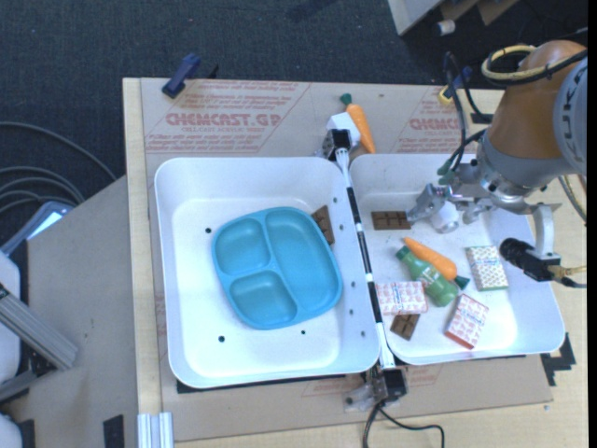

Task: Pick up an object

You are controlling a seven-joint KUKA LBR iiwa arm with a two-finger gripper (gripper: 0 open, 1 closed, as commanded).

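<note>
Candidate objects are all sitting in the right bin (550,329): orange carrot (431,258) lying across a green bottle (431,279) mid-bin, chocolate bar (390,219) near the divider, patterned packets (487,268) around them, another chocolate piece (405,325) at the front. Gripper (446,209) is hovering over the bin's back part, just right of the chocolate bar; can't tell its opening. Left bin (177,194) is carrying a blue divided tray (275,266).

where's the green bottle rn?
The green bottle lies in the right bin, left of centre, right beside the carrot on its upper side and just above the pink-and-white packet.
</note>
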